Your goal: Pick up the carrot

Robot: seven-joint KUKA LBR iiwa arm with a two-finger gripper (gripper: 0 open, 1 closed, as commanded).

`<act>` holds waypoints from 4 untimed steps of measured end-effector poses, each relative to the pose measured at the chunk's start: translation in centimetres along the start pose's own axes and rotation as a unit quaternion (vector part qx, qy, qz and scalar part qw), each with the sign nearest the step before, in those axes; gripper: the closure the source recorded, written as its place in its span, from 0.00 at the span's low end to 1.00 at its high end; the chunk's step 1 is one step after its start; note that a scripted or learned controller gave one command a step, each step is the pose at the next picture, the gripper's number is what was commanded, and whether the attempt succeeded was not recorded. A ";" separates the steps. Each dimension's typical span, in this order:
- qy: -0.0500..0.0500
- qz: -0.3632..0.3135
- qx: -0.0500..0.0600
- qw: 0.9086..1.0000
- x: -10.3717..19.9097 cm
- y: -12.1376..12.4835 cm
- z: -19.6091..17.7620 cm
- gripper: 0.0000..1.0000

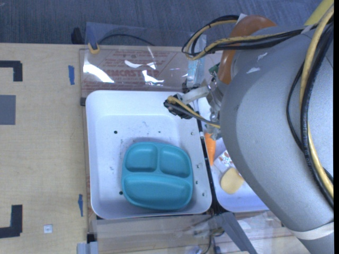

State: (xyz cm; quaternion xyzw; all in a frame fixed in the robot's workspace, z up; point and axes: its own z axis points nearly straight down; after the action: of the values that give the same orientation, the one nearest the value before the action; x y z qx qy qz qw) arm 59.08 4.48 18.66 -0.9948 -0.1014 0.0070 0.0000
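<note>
The arm [275, 136] fills the right side, its grey bulk over most of the right bin [249, 200]. The pincer sits somewhere under it, so I can't tell its state or whether it has hold of anything.

Left bin [106, 110] holds a teal divided plate [157, 176], upright, near the front edge. Both bins rest on the tabletop [37, 157], w/ a clear plastic sheet [132, 70] behind them.

Carrot [211, 148] lies in the right bin, just beside the wall shared w/ the left bin; a short orange sliver, mostly hidden by the arm. Near it: a pale yellow rounded item [231, 181], apart from the carrot, w/ some small printed thing between them.

Step in hand, I'd judge: getting down onto the carrot. To do it well, approach along its long axis so the closing goes across the narrow width, and stay off the bin wall, since it's tight there. Avoid nudging the yellow item.

Carrot looks slim, tapered, prob. smooth plastic, so it could slip.
</note>
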 end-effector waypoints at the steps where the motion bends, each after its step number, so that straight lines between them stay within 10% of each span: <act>1: 0.005 -0.001 -0.001 1.000 3.6 -2.1 -1.0 1.00; 2: 0.006 -0.074 -0.002 0.997 0.0 17.4 10.1 1.00; 3: 0.010 -0.131 -0.001 0.991 3.1 8.5 -0.1 1.00; 4: 0.002 -0.081 0.000 0.997 2.2 8.8 -0.3 1.00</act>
State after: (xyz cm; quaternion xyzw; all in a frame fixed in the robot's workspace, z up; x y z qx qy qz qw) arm 63.03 -3.72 18.87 -0.9833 -0.1819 0.0049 0.0013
